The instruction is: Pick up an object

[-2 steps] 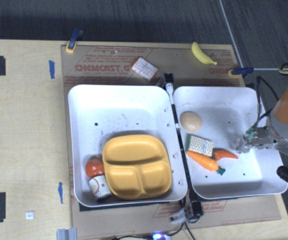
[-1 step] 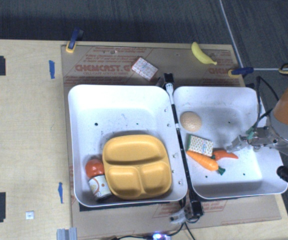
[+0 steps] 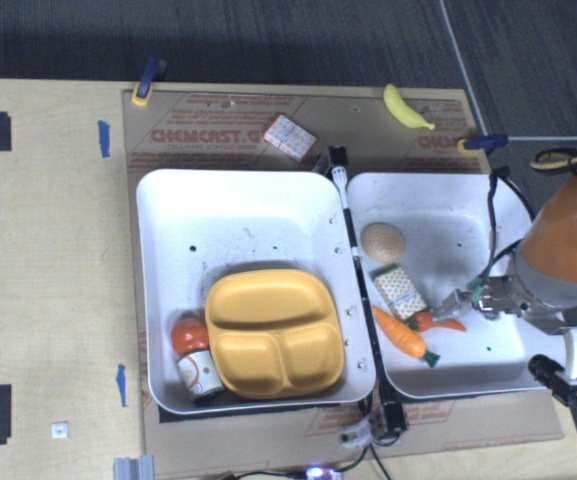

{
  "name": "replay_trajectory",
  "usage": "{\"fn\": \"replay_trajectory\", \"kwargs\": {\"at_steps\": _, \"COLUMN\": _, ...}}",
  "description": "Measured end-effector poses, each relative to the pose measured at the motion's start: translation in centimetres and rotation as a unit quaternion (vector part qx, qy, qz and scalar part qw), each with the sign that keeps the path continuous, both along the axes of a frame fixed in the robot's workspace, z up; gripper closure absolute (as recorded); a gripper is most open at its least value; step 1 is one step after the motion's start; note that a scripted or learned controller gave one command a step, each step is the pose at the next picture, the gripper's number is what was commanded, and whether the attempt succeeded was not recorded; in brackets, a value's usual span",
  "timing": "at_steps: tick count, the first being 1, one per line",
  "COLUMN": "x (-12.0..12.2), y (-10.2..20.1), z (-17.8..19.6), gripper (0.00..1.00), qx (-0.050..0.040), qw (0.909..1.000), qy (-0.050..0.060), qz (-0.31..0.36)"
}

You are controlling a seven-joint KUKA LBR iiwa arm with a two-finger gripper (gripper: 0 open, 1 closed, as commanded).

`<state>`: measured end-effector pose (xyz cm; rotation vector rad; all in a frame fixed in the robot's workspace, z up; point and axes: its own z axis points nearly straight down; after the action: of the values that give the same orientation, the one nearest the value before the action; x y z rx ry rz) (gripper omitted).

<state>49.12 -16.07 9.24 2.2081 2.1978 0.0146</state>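
Note:
My gripper (image 3: 465, 301) hangs low over the right bin (image 3: 438, 184), near its middle, with the grey arm and orange band (image 3: 566, 240) behind it at the right edge. Just below and left of the gripper lies a small orange piece (image 3: 440, 321). A carrot (image 3: 399, 332) with a green end lies beside it toward the bin's left wall. A patterned packet (image 3: 400, 290) and a beige ball (image 3: 382, 240) sit farther up the same side. I see nothing held in the gripper.
The left bin (image 3: 228, 184) holds a yellow divided tray (image 3: 271, 330), a red ball (image 3: 188, 335) and a small can (image 3: 200, 372). Behind the bins lie a banana (image 3: 406, 108) and a small patterned box (image 3: 288, 137). Blue clamps (image 3: 148, 76) grip the board.

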Motion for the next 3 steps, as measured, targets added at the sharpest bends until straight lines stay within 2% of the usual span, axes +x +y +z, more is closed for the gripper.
{"fn": "replay_trajectory", "kwargs": {"at_steps": 1, "x": 0.1, "y": 0.1, "z": 1.0, "gripper": 1.00, "qx": 0.0009, "qw": 1.0000, "qy": 0.000, "qz": 0.000}}
{"fn": "replay_trajectory", "kwargs": {"at_steps": 2, "x": 0.1, "y": 0.1, "z": 0.9, "gripper": 0.00, "qx": 0.0011, "qw": 1.0000, "qy": 0.000, "qz": 0.000}}
{"fn": "replay_trajectory", "kwargs": {"at_steps": 3, "x": -0.7, "y": 4.2, "z": -0.2, "gripper": 0.00, "qx": 0.0019, "qw": 1.0000, "qy": 0.003, "qz": 0.000}}
